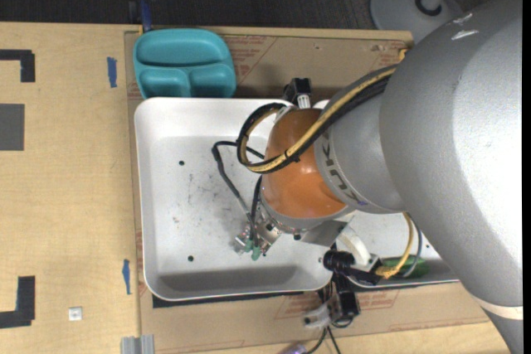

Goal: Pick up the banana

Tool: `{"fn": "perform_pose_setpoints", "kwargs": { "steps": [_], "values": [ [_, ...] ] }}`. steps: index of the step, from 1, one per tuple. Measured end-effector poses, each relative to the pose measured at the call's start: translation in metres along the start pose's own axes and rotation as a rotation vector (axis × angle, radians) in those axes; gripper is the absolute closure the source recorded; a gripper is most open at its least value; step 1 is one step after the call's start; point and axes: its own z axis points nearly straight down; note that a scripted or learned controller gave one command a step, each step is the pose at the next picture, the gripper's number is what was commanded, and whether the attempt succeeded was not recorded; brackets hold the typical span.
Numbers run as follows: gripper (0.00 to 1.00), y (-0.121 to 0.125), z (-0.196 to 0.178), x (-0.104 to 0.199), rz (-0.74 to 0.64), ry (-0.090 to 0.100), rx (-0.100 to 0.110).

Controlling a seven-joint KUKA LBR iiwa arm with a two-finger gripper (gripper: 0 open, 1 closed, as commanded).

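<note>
In the camera view, the left white bin (158, 203) lies on the tan table (66, 178), and its floor is bare white with faint scuffs and a few dark dots. The gripper (253, 243) hangs low over that bin's near right part, close to the floor. It is a small metallic tip with green flecks, and from this slant it cannot be told whether it is open or closed, or whether it has hold of anything. Above it the orange band (299, 178) and the bulky grey arm (448, 153) cover the bin's right side and nearly all that lies to the right of it. Black and yellow cables (249, 147) loop over the bin from the wrist. Just past the bin's near right corner, under the arm, a thin yellow curved strip (408, 240) runs down to a green patch (415, 268). It may be the banana or another cable, since too little of it is exposed to say. Only a narrow near rim of the right bin (440, 283) is visible there. A teal divided tray (184, 62) sits just beyond the left bin's far rim, touching or nearly touching it.
</note>
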Motion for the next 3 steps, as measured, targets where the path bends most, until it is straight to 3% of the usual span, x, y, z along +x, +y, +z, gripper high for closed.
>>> {"fn": "perform_pose_setpoints", "kwargs": {
  "steps": [1,2,3],
  "values": [
    [1.0,0.001,-0.01,0.0,0.001,-0.001,-0.003],
    [1.0,0.044,0.001,0.046,0.05,-0.002,0.0],
    [1.0,0.044,-0.009,0.045,0.05,-0.003,-0.002]
  ]
}}
